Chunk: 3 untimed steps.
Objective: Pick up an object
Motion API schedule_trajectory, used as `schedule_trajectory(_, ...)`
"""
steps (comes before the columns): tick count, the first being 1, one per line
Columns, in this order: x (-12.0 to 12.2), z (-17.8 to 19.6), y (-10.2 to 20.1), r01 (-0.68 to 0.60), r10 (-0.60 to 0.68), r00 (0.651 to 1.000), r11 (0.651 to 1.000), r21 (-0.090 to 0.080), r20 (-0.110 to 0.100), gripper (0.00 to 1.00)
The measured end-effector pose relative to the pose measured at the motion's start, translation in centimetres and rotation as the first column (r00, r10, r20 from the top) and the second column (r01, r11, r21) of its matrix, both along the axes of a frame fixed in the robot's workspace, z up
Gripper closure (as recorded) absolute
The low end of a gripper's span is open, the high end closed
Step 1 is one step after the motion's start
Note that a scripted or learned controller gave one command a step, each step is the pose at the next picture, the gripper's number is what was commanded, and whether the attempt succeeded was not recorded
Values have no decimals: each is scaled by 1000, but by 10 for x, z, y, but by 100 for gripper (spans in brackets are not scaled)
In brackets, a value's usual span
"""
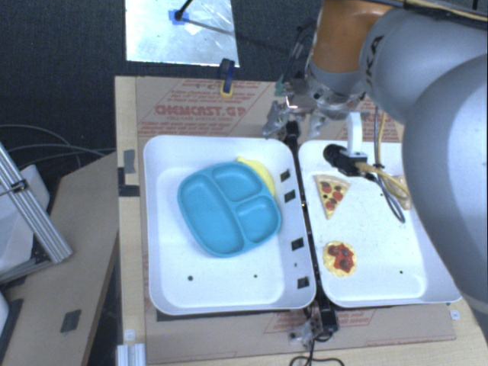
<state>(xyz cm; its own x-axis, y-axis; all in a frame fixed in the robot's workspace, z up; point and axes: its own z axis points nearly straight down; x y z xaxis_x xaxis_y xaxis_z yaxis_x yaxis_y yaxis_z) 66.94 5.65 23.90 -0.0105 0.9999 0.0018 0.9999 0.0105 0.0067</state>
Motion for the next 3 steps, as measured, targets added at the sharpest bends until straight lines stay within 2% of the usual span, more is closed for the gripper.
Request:
schedule_trajectory(1,-1,36,80,0,0,1000,1000,2,-1,0)
schedule_trajectory(2,-1,72,183,0,0,1000,1000,2,0,0)
schedule_trajectory(3,0,81,178,2,-2,1000,1000,0,0,100)
